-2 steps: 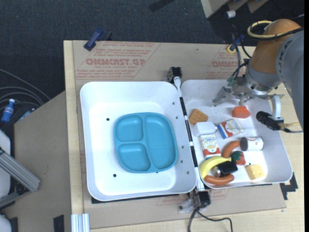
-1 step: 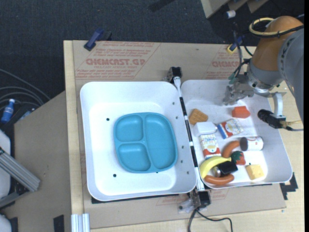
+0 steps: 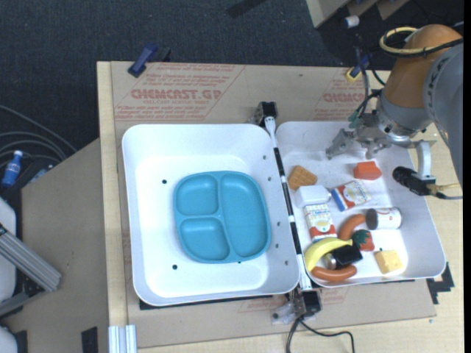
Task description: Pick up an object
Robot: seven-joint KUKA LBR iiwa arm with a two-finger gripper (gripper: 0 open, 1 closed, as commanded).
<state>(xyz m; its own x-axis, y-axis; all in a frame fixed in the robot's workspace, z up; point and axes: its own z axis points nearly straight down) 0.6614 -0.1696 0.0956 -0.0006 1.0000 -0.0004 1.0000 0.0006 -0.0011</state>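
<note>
The arm (image 3: 412, 87) reaches in over the far end of the right-hand white bin (image 3: 434, 234), and its fingers (image 3: 356, 143) hang spread apart above the bin's upper floor, one grey tip (image 3: 337, 147) splayed out to the left and the other (image 3: 373, 145) to the right. Nothing sits between them; they grip nothing, and whether the tips touch the bin floor cannot be told from this slant.

The nearest thing is an orange-red piece (image 3: 367, 170), just below the right fingertip and apart from it. Down and to the left of the fingers lies a tan, biscuit-like wedge (image 3: 301, 176), near the wall between the bins. Further below the fingers is a cluster: a white block (image 3: 312, 195), a small printed packet (image 3: 349, 195) beside it, and a carton with a printed face (image 3: 318, 219) under the block. Lower still come a sausage (image 3: 352, 223), a white cylinder with a dark end (image 3: 384, 218), and an orange piece with a green top (image 3: 360, 240). Well away from the fingers, at the near end of the bin, a banana (image 3: 316, 251) curls around a dark object (image 3: 343, 257), with a second sausage (image 3: 333, 273) touching them from below and a yellow cheese-like cube (image 3: 388, 260) to their right.

Far to the left of the fingers, the other white bin (image 3: 147, 212) holds a blue divided tray (image 3: 221, 216). Both bins rest on the desk (image 3: 191, 94).
</note>
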